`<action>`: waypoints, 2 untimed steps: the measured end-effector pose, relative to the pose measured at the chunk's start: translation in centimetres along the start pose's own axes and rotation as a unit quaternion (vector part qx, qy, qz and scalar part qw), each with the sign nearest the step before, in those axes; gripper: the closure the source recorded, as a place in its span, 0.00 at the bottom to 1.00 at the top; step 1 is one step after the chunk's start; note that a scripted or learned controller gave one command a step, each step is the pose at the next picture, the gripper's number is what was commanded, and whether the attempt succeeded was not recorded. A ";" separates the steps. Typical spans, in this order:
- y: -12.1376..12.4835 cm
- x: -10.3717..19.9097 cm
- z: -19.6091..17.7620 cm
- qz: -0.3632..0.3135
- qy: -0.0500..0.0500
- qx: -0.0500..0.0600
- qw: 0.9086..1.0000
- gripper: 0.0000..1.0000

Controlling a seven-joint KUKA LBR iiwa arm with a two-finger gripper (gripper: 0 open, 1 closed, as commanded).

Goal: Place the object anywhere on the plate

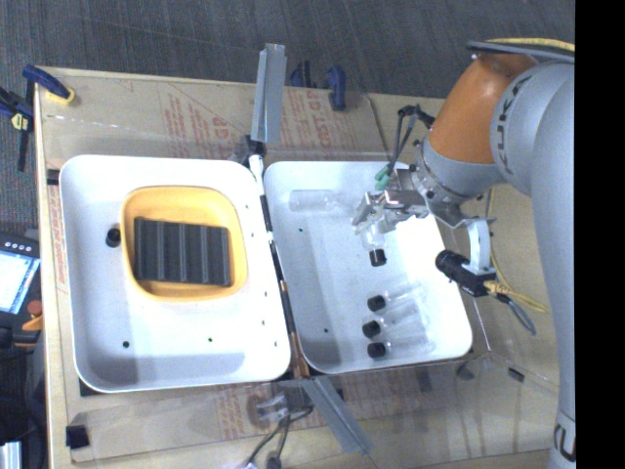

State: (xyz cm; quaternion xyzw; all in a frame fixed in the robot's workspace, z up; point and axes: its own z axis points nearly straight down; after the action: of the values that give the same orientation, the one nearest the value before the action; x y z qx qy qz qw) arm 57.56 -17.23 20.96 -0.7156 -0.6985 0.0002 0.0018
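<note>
— Checking the right bin (pixel 322 296): the gripper (pixel 389 211) hangs over its far half, above something clear and glassy. Whether it is open or closed on anything, I cannot tell.

— And the object?

— Probably the small dark-capped piece (pixel 377 256) just near of the gripper, lying on the bin floor. Similar caps (pixel 372 327) lie nearer still.

— Advice?

— Grip it squarely, lift well above the two inner rims, then travel left. A dark ridged block (pixel 184 252) covers the middle of the plate (pixel 182 196). Bare yellow remains widest along the far edge, so release there.
</note>
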 end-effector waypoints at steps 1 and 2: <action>0.8 8.4 -0.7 -0.087 0.000 0.002 0.996 1.00; 3.3 13.5 1.6 -0.114 -0.001 0.000 0.994 1.00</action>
State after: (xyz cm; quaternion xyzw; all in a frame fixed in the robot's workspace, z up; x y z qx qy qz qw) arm 61.14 -3.85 19.40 -0.6314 -0.7754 0.0008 0.0011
